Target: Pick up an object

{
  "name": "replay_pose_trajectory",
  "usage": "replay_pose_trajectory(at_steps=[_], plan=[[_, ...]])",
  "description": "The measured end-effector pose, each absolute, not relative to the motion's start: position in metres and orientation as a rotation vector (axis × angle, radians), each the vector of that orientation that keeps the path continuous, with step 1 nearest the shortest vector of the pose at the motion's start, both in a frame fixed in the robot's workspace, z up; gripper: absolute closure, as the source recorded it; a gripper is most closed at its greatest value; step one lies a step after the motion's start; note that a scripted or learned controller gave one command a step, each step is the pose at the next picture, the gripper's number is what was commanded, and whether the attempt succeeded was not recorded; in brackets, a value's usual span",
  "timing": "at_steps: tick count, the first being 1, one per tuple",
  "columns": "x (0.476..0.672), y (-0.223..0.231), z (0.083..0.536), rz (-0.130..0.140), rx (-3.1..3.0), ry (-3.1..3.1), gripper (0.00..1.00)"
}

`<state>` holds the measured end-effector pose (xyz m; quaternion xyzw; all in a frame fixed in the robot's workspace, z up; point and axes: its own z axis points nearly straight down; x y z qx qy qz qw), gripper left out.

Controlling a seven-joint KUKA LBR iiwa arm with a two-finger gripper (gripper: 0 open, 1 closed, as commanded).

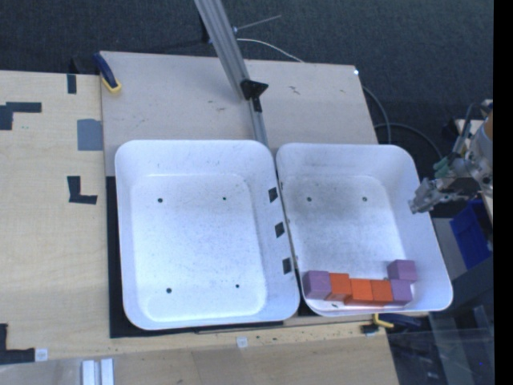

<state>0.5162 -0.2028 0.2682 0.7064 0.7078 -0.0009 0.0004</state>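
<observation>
- The gripper (426, 199) hangs at the right rim of the right bin (353, 157); whether it is wide or narrow I cannot tell, and nothing shows in it.
- The blocks lie well apart from it, along the bin's near wall: a purple block (317, 283), orange blocks (362, 289) touching it, then two more purple blocks (401, 281) at the corner.
- The left bin (192, 152) sits alongside.

Light wooden bench (48, 239) marked with dark tape pieces (78, 189); dark carpeted floor (361, 14) seen behind.
</observation>
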Motion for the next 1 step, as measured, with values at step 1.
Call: replay_pose_trajectory(at_steps=[1], plan=[[0.5308,-0.1926,0.2396,-0.004,2.221,2.224,1.0]])
